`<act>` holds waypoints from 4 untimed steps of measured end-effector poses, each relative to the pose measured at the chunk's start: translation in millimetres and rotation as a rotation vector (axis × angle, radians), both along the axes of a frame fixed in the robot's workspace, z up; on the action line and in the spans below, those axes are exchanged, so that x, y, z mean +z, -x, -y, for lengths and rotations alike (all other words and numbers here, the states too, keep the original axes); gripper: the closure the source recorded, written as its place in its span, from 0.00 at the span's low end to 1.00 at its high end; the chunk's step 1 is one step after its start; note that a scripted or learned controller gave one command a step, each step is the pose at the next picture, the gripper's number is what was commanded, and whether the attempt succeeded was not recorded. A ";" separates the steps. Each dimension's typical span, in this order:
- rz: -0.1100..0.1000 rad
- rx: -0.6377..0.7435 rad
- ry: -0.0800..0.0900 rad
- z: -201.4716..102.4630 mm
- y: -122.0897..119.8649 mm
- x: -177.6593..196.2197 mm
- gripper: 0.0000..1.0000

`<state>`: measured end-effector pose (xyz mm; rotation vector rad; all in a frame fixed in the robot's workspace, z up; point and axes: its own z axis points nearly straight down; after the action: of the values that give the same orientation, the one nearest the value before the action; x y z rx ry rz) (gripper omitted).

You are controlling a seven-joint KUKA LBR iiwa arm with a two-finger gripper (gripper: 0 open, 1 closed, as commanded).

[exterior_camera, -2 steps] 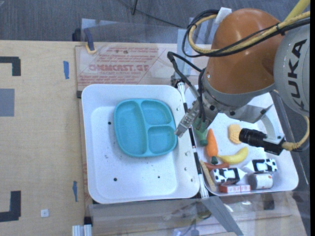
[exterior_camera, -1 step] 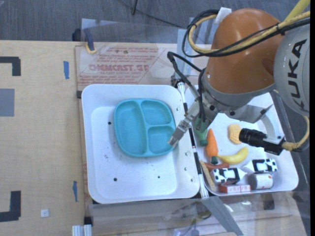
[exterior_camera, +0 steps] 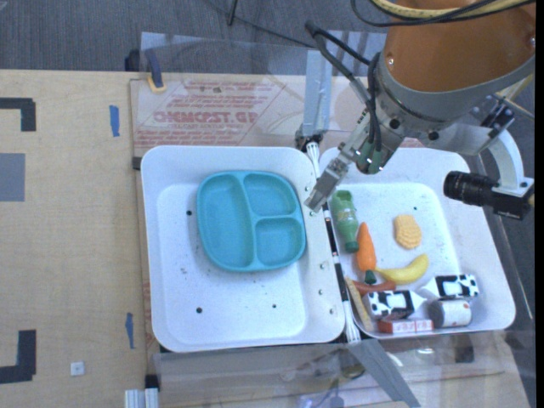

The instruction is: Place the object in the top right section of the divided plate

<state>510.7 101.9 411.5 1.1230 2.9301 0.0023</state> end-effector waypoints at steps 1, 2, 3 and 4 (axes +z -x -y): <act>-0.004 0.034 0.001 -5.2 30.9 -19.6 0.00; -0.004 0.082 0.001 -3.3 30.9 -28.9 0.00; 0.002 0.086 0.001 -4.9 29.6 -18.0 1.00; -0.002 0.217 0.000 18.6 30.7 -150.4 1.00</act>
<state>480.0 83.3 261.1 0.7999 3.0360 0.0024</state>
